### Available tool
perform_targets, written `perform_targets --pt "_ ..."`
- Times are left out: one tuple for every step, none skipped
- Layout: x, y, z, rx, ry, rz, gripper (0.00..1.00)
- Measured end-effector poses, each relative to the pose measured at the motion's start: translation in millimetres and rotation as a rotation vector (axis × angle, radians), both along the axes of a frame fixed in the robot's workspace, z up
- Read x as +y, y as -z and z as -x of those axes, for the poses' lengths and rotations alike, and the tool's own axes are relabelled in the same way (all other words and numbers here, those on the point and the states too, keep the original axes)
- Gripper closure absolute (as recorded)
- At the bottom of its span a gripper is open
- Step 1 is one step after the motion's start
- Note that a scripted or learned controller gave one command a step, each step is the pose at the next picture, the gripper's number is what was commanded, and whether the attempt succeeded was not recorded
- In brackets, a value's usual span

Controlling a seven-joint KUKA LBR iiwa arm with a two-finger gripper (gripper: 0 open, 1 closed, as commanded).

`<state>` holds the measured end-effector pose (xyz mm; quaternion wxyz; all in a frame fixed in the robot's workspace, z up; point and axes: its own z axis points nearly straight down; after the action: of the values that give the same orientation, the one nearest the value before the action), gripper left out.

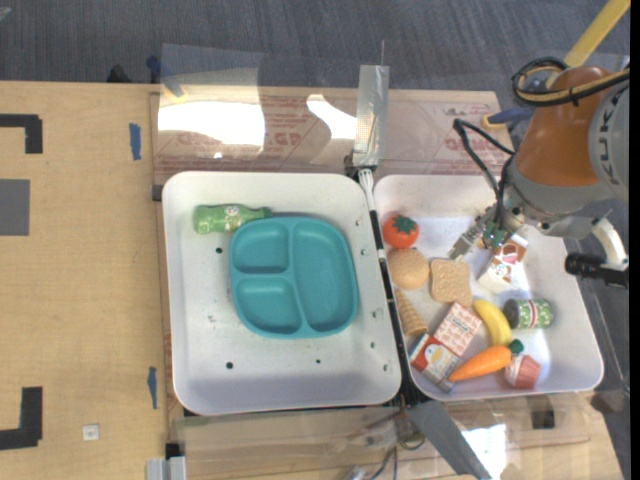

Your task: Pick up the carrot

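The carrot (pixel 480 362), orange with a green top, lies near the front of the right bin (pixel 578 298), between a red-and-white carton (pixel 447 341) and a small red-and-white piece (pixel 523 371). My gripper (pixel 484 238) hangs over the back middle of that bin, well behind the carrot and apart from it. It looks open, with nothing between its fingers. A small white carton (pixel 506 260) lies just beside it to the front right.
Also in the right bin are a tomato (pixel 401 231), a round biscuit (pixel 408 268), a toast slice (pixel 450 280), a cone (pixel 412 313), a banana (pixel 492 321) and a green can (pixel 534 314). The left bin (pixel 190 348) holds a teal divided plate (pixel 295 275) and a green bottle (pixel 228 217).
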<state>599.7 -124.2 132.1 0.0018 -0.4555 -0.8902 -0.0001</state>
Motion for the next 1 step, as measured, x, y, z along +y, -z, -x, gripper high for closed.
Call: perform_targets --pt "-1.4 -3.0 -1.3 -0.005 0.001 0.002 0.00"
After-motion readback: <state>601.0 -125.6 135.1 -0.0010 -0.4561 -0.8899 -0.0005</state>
